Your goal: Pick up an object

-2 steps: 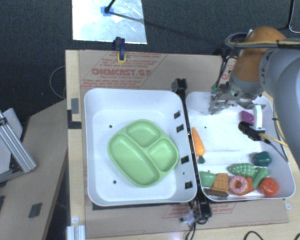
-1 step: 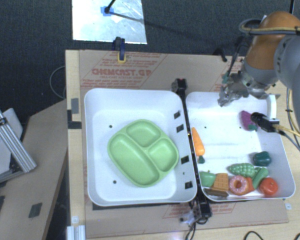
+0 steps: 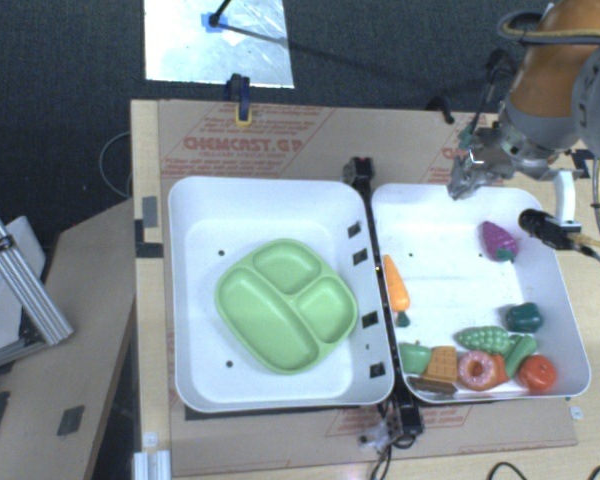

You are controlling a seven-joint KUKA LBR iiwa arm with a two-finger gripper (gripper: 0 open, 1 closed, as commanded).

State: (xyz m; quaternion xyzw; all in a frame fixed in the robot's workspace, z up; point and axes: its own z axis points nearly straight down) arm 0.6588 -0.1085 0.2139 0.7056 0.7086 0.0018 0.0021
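1. Bench (image 3: 280,133) carries two shallow white bins side by side, a left bin (image 3: 195,268) and a right bin (image 3: 430,218), touching along a black divider.
2. A green divided plate (image 3: 285,306) lies flat in the middle of the left bin, slightly toward its near edge.
3. The right bin holds toy foods: a purple piece (image 3: 498,239) near its far right corner, a dark green pepper (image 3: 524,317) by its right edge, and an orange carrot (image 3: 395,286) along its left edge.
4. Along the near edge of the right bin sit a waffle-like piece (image 3: 442,365), a pink doughnut (image 3: 477,370), a green corn cob (image 3: 484,339) and a red tomato (image 3: 538,372), packed close together.
5. The grey arm with its orange band (image 3: 572,23) reaches in at the far right corner of the bench.
6. The gripper (image 3: 464,183) hangs over the far edge of the right bin, apart from the purple piece; nothing shows between its fingers, and how far the jaws are parted cannot be told.
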